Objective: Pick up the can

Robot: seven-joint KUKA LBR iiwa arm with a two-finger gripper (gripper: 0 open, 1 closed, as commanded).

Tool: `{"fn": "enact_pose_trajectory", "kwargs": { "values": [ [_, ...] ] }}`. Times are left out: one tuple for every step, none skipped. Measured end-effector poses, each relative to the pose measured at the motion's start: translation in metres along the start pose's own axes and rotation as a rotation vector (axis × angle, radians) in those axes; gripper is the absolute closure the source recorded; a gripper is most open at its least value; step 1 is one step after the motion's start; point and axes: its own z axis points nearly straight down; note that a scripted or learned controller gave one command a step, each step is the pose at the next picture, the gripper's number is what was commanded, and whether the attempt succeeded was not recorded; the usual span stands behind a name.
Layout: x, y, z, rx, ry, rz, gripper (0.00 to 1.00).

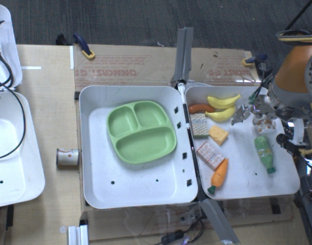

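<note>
The can (68, 157) is a small silver cylinder lying on its side on the wooden bench, just left of the left bin (95, 188) and outside it. My gripper (249, 112) hangs over the upper right part of the right bin (288, 188), just right of two bananas (222, 107). It is far from the can, with the whole left bin between them. The grey arm with its orange band (293, 70) comes in from the right edge.
A green divided plate (141, 131) lies in the left bin. The right bin holds a green bottle (264, 153), a carrot (219, 173), a cheese wedge (218, 135), a sponge (199, 124) and a pink box (210, 154). A white fixture with black cable (8, 137) stands at far left.
</note>
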Motion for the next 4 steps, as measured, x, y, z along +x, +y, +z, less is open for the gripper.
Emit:
{"fn": "enact_pose_trajectory", "kwargs": {
  "values": [
    [0.004,-0.014,-0.046,0.014,-0.027,-0.227,0.00],
    [-0.006,-0.030,-0.006,-0.017,-0.040,-0.200,0.00],
    [-0.007,-0.028,-0.018,-0.023,-0.045,-0.197,1.00],
    [0.024,-0.054,-0.137,0.017,-0.026,-0.426,1.00]
  ]
}}
